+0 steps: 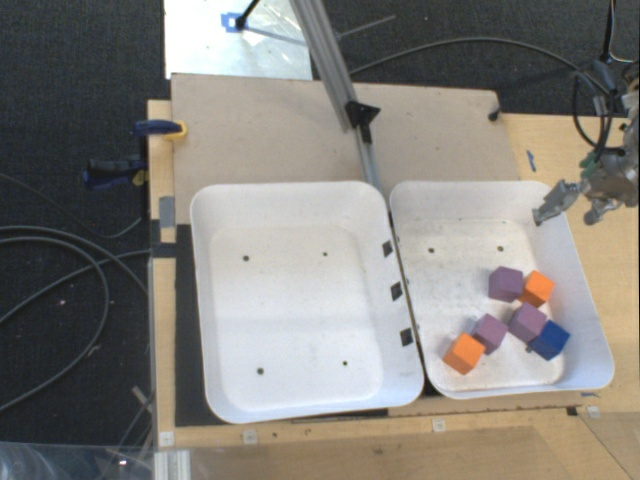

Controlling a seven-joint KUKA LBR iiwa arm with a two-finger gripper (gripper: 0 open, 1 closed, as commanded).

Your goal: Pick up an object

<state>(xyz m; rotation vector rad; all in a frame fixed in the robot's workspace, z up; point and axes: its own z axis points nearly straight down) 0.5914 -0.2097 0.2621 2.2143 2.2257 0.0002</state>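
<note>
Dark carpet floor (70, 58), black cables (60, 258) looping left; wooden bench (420, 128); pale floor panel (230, 28) at top.

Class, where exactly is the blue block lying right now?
In the camera view, the blue block lies in the right bin, near its lower right corner, touching a purple block on its upper left.

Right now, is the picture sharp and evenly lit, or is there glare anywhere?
In the camera view, light is even and soft; the small coloured cubes look slightly fuzzy, the shallow white right bin looks bright but not washed out, and the pale floor patch at top glares.
</note>
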